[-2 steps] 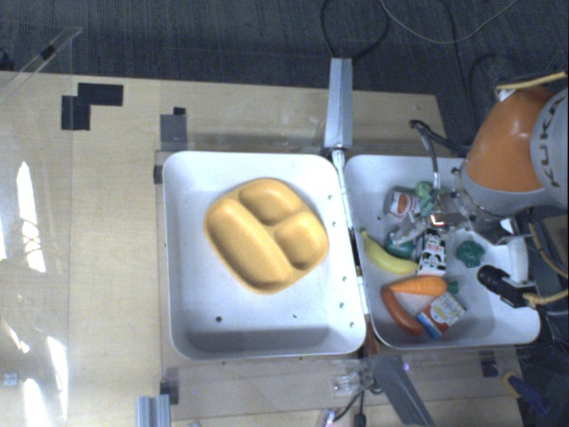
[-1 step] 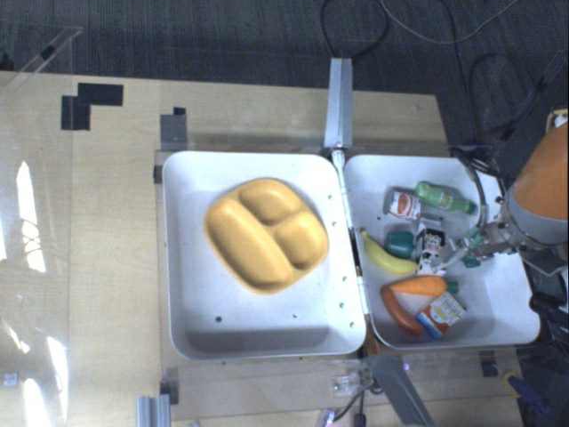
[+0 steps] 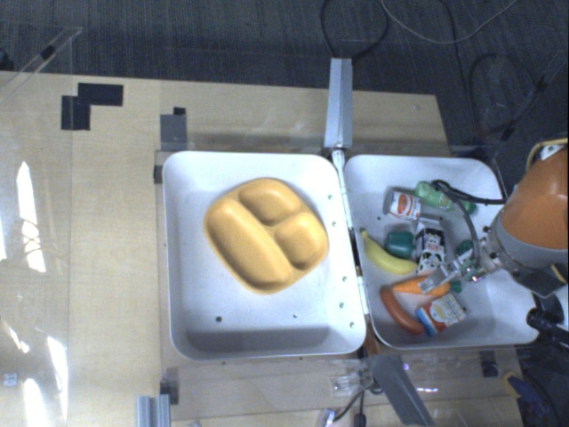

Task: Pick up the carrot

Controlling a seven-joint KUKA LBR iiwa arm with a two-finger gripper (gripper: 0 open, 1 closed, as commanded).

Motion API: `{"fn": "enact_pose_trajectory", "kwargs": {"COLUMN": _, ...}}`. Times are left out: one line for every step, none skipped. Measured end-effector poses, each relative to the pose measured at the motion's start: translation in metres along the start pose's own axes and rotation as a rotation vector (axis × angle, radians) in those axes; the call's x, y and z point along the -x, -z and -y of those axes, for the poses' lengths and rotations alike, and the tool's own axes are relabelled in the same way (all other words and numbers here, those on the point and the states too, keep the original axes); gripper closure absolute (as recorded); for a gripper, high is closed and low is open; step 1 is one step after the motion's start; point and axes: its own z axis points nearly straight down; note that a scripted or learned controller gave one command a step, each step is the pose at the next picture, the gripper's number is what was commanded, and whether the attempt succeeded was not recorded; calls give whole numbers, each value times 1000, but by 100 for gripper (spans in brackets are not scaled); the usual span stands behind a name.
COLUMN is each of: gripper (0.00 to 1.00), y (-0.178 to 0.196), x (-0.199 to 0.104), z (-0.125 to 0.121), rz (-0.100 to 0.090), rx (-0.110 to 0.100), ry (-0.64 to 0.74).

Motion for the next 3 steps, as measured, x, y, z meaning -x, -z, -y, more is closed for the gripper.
{"fn": "enact_pose_trajectory", "kwargs": {"gripper": 0, "y": 81, "x": -21, "z": -64, "rz": -9, "rx": -17, "ry": 204}}
{"fn": "enact_pose_trajectory", "kwargs": {"gripper": 0, "y": 10, "x": -18, "z": -36, "rz": 13, "rx": 6, "ry": 346}}
{"fn": "enact_pose_trajectory", "kwargs": {"gripper": 0, "y": 2, "x": -16, "z": -19, "rz": 53, "rx": 18, "ry": 708}}
